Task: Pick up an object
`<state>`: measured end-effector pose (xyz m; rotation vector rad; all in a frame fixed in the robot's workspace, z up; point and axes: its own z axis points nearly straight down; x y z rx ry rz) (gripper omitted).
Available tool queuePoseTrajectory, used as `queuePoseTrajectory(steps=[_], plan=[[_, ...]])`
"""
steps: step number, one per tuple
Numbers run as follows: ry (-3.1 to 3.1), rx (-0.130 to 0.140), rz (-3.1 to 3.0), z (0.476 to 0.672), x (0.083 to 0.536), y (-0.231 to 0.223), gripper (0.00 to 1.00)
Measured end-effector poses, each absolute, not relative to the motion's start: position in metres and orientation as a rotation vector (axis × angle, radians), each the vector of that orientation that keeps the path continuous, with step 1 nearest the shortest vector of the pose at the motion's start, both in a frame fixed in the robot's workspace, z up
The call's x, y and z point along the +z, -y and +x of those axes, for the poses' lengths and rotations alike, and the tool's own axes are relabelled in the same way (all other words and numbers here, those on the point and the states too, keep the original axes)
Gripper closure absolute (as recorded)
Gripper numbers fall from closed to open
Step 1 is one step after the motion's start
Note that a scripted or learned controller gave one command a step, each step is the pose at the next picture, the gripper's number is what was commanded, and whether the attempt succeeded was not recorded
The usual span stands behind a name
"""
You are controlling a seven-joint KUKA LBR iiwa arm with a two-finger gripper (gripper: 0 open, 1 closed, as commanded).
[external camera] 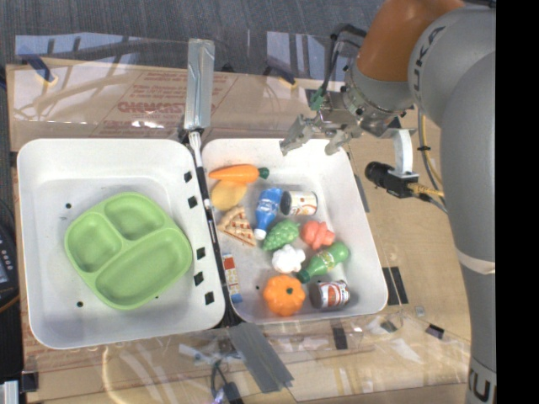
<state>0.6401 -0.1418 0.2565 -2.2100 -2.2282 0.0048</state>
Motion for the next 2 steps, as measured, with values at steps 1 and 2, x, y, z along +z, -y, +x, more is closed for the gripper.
queuePoseTrajectory(steps=[1,2], plan=[[2.391,0.007,-2.027,0.636,0.116,0.104,0.0],[2.381,-0.005,-2.055,0.574,0.096,0.101,0.0]])
